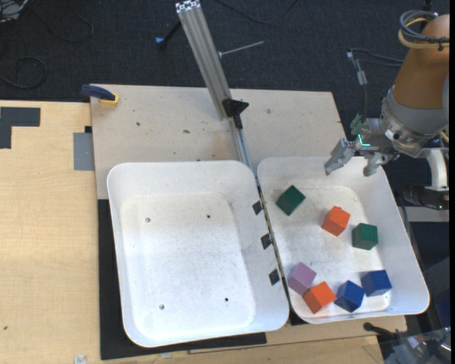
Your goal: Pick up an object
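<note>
Camera view: the gripper [353, 155] hangs over the far edge of the right bin [409, 279], jaws spread apart and gripping nothing.

Seven cubes lie in that bin. The dark green cube [290, 200] sits nearest the jaws with open floor around it, so I'd judge it the easiest pick: come straight down, square the jaws to two flat faces, close low on the block. The orange cube [336, 221] and second green cube [365, 236] lie just beside each other. The purple cube [302, 277], another orange cube [318, 296] and two blue cubes [349, 295] [375, 282] crowd the near wall, leaving little finger room. The left bin [136, 203] and the slanted aluminium bar [205, 51] on the tabletop [159, 120] stand well apart.
</note>
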You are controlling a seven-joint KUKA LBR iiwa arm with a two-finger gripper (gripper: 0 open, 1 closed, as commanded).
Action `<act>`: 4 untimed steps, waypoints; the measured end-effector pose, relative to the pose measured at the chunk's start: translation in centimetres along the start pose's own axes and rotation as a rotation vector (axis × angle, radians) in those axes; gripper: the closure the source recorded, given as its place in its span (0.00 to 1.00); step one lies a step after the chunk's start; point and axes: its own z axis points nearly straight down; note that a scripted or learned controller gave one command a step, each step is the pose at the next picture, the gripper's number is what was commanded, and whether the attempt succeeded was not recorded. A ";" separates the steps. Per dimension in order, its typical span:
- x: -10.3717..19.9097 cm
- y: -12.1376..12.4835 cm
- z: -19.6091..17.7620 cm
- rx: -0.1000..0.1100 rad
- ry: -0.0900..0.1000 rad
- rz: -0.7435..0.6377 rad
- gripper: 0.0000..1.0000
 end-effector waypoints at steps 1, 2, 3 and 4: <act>0.0 0.1 -0.3 -0.005 -0.002 -0.002 0.00; -0.3 0.2 4.1 0.000 -0.001 0.001 0.00; 0.3 1.0 9.5 0.000 0.000 -0.002 0.00; 0.1 1.6 12.3 -0.026 -0.007 0.001 0.00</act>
